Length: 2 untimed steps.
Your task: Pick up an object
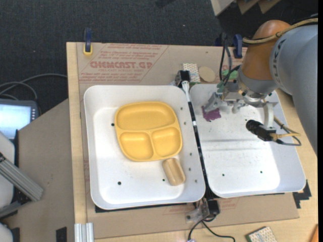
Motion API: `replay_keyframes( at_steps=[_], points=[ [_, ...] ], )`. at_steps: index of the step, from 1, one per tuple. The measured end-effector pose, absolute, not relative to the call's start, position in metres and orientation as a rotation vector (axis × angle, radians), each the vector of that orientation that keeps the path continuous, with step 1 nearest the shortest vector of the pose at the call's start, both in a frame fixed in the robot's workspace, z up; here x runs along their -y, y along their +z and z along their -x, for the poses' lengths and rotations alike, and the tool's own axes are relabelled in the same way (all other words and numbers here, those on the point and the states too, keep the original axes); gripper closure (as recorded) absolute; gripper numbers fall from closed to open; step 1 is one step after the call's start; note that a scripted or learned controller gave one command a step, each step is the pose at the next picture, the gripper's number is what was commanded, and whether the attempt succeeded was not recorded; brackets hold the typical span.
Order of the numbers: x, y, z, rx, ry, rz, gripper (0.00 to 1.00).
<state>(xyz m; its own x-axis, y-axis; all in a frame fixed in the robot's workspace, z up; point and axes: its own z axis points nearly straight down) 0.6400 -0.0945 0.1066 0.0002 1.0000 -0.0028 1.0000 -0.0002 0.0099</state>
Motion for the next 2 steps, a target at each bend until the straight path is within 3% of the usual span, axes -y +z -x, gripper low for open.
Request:
replay_keyframes(
  at_steps=[1,2],
  points=[
    [0.129,0.084,-0.638,-2.216,0.001,-2.223,0.0],
    [0.094,0.086,-0.668,-2.223,0.004,-2.215,0.0]
  ],
)
